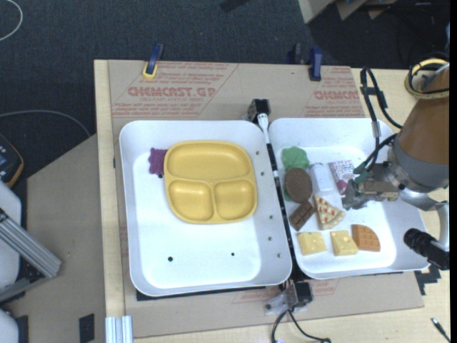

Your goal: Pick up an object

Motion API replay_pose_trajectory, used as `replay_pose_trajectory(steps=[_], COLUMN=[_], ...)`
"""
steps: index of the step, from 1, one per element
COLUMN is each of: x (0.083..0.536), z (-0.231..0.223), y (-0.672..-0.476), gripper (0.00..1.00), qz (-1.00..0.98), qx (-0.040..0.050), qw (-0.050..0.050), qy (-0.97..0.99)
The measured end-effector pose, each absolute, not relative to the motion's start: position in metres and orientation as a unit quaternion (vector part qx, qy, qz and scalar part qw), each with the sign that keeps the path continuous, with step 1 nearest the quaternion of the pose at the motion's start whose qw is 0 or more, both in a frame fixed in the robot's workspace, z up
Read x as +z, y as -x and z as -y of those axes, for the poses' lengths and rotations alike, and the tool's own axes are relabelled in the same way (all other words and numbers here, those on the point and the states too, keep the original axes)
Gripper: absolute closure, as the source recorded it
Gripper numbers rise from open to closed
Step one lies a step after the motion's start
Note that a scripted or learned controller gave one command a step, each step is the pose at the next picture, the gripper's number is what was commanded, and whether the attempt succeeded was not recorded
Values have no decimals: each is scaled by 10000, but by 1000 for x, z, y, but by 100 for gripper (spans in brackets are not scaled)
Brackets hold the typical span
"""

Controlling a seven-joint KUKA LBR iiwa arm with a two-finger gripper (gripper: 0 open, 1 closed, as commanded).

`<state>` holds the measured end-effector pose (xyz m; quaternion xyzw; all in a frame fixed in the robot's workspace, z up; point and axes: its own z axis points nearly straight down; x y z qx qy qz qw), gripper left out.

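My gripper (352, 197) hangs low over the right bin (335, 125), near its middle right. Just left of it lies a pizza slice (328, 211); a white and pink packet (340, 171) sits just above it. Further left are a green lump (294, 156), a round brown cookie (298, 183) and a chocolate bar (302, 215). Along the bin's front lie two yellow cheese cubes (311, 243) (344, 243) and an orange waffle (366, 237). I see nothing held by the gripper.
The left bin (136, 213) holds a yellow divided plate (211, 179) with a purple toy (156, 161) at its left edge. The grey arm with its orange band (425, 131) reaches over the right bin's right rim. Clamps sit at the board's back edge.
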<state>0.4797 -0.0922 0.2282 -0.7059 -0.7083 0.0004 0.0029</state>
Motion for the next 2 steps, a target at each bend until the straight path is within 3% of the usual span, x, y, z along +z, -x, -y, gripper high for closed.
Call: replay_pose_trajectory(steps=[1,2], x=[218,236], z=[97,89], y=[-490,-486], gripper=[100,100], qz=[7069,7078], qx=[5,-10], qw=[7,-14], qy=[7073,7065])
